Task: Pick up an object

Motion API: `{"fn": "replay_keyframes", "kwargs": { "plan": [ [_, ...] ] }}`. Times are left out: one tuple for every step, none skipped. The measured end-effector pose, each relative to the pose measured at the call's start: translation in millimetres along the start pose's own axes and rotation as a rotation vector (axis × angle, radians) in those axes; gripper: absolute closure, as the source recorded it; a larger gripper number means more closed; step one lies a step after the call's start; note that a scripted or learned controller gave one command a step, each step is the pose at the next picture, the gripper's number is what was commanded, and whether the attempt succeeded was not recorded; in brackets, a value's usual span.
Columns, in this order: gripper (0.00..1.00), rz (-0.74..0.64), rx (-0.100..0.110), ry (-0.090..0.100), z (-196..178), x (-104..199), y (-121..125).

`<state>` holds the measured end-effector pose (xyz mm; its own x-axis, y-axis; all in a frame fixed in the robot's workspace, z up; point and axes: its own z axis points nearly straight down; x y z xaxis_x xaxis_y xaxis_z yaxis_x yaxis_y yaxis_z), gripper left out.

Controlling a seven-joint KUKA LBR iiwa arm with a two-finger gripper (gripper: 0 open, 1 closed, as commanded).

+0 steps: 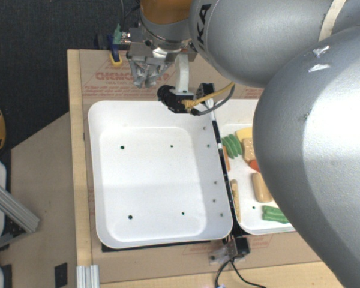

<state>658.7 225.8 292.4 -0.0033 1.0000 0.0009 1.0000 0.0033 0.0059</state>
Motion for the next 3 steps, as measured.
{"fn": "replay_keyframes", "kwargs": {
  "plan": [
    [1.00, -0.002, -0.003, 0.000, -10.6, 1.0, 0.2],
    [1.00, 0.009, -0.001, -0.002, -50.0, -63.4, 9.3],
    [1.00, -0.003, 0.015, 0.000, 10.6, 3.2, -12.9]
  ]
}}
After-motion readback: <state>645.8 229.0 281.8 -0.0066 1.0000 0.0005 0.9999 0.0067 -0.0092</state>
